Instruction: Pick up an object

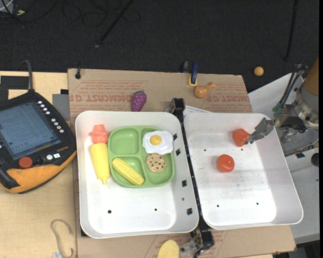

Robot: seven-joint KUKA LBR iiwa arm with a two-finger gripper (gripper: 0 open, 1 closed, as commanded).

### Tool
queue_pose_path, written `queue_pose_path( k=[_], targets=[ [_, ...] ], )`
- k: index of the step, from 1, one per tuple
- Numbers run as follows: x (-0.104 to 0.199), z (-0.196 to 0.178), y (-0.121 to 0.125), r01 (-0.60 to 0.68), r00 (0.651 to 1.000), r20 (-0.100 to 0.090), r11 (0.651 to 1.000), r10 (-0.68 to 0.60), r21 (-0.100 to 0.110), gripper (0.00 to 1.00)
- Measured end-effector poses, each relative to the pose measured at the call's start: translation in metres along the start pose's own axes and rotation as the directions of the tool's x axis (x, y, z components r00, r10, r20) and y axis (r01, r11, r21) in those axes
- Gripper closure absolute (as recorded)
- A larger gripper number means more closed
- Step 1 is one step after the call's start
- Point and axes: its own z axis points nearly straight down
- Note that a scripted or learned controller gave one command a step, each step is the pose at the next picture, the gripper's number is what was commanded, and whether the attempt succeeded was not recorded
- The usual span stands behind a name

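gripper: (257, 134) low over the right bin (290, 203), coming in from the bin's right wall. Dark fingertip sits right beside the red block (240, 137), on its right side. Released or clenched — can't tell; the block is not visibly between fingers, so not calling it a grasp.
red block: resting on the right bin floor, upper middle, not lifted as far as I can see.
red tomato (225, 163): also on the right bin floor, just below-left of the red block, apart from the gripper.
left bin (91, 208): touching the right bin's left wall; holds a green tray (118, 144) with toy food, untouched.
progress: approach looks done, gripper at the target. Nothing picked yet.
left to do: confirm closure on the block, then lift clear of the bin floor.
risk: contact looks edge-on; block may get pushed rather than gripped.
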Motion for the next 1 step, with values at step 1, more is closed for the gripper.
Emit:
queue_pose_path(
  k=[1],
  targets=[
    [-0.0001,-0.0069,0.0019,0.002,1.0,0.003,1.0,-0.002,-0.012,0.0]
  ],
)
